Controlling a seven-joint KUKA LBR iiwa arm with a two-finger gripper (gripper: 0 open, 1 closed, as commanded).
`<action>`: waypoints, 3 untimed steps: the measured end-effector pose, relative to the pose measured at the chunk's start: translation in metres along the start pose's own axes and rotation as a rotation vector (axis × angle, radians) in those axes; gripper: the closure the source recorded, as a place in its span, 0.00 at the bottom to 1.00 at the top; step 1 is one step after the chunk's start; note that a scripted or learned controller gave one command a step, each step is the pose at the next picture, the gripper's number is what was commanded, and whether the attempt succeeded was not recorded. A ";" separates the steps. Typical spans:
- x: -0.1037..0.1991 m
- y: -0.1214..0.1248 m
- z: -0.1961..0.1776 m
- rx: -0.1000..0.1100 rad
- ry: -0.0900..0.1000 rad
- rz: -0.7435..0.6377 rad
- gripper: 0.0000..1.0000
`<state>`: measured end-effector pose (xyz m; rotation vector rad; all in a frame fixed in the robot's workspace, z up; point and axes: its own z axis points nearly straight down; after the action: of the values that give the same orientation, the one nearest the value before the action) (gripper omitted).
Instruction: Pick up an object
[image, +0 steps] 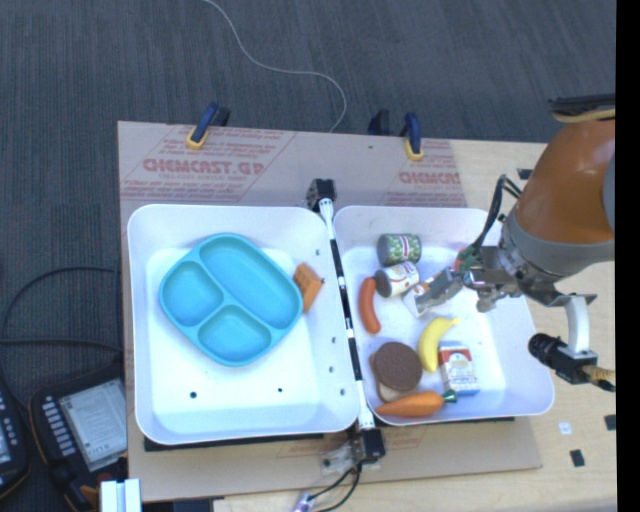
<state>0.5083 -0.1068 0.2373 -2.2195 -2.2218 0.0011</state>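
The end effector (437, 292) hangs low over the right bin (520, 400), pointing left; whether it grips anything cannot be told. Just beside its tip lies a small white can (400, 279), with a green can (399, 247) above and a red sausage (370, 304) to the left. Below are a banana (433, 341), a red-and-white carton (458, 369), a brown cookie (397, 366) and a carrot (409, 405). The left bin (160, 400) holds a blue divided plate (230, 298) and an orange piece (309, 286).

Red print on the brown board (250, 160) reads "CHEMCAST" — twice — other labels illegible.
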 end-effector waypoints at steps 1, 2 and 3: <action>0.006 0.003 0.132 0.002 0.000 0.001 0.00; 0.006 0.003 0.122 0.002 0.000 0.002 1.00; 0.006 0.003 0.122 0.002 0.000 0.002 0.00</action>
<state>0.5112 -0.1008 0.1150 -2.2207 -2.2183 0.0030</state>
